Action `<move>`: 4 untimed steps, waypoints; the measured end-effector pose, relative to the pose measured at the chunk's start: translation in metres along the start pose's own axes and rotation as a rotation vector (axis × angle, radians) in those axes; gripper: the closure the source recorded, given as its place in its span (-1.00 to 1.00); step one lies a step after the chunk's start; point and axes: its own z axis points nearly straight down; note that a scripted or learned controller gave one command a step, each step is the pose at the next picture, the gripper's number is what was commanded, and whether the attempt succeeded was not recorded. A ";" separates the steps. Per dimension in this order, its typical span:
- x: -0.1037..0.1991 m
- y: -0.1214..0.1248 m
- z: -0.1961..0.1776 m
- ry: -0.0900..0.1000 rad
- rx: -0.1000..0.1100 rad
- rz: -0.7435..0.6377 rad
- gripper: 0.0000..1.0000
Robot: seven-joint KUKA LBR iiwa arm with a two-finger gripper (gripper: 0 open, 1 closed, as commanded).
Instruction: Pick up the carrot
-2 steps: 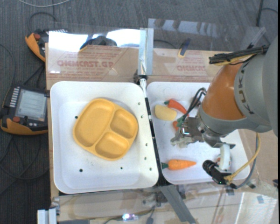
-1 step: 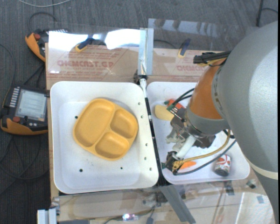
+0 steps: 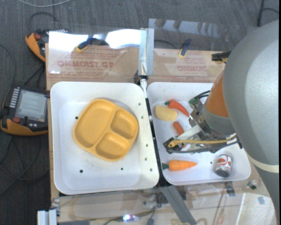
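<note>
An orange carrot (image 3: pixel 179 165) with a green stub lies flat near the front edge of the right bin (image 3: pixel 201 89), pointing right. A second carrot-like piece (image 3: pixel 178 108), orange with a green end, lies at the back of the same bin. My gripper (image 3: pixel 192 125) hangs over the middle of the right bin, between the two orange pieces and above the front carrot. The big grey arm covers its right side.
A pale yellow potato (image 3: pixel 166 113) and a small red-orange piece (image 3: pixel 178 127) lie left of the gripper. A red and white can (image 3: pixel 223 165) rests at the bin's front right. The left bin (image 3: pixel 61 172) holds a yellow divided plate (image 3: pixel 107 128).
</note>
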 end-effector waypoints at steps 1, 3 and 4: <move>-0.011 0.027 0.000 0.000 0.001 0.195 1.00; -0.014 0.046 0.091 0.014 -0.002 0.191 1.00; 0.005 -0.011 0.000 0.001 0.000 0.193 1.00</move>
